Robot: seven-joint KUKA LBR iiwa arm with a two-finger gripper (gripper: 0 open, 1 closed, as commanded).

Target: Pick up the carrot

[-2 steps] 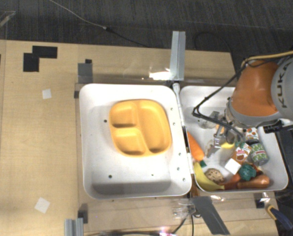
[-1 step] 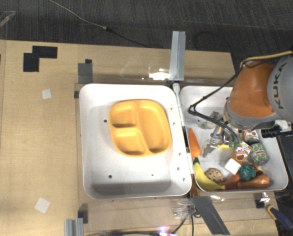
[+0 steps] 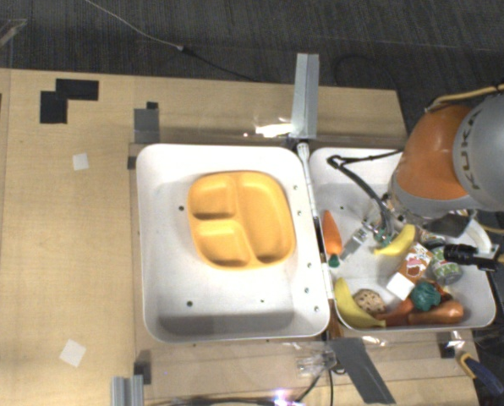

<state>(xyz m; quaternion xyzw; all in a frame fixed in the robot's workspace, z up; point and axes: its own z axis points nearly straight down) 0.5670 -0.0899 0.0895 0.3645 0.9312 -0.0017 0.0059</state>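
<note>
The carrot is small and orange with a green tip at its near end. It lies along the left wall of the right bin, next to the divider between the bins. My gripper hangs low over the right bin, just right of the carrot and apart from it. Nothing shows in its grasp. The grey arm with its orange band covers the bin's right part.
A small banana lies right beside the gripper. A larger banana, a cookie, a white block, a teal item and other toy foods crowd the near right corner. A yellow divided plate sits in the left bin.
</note>
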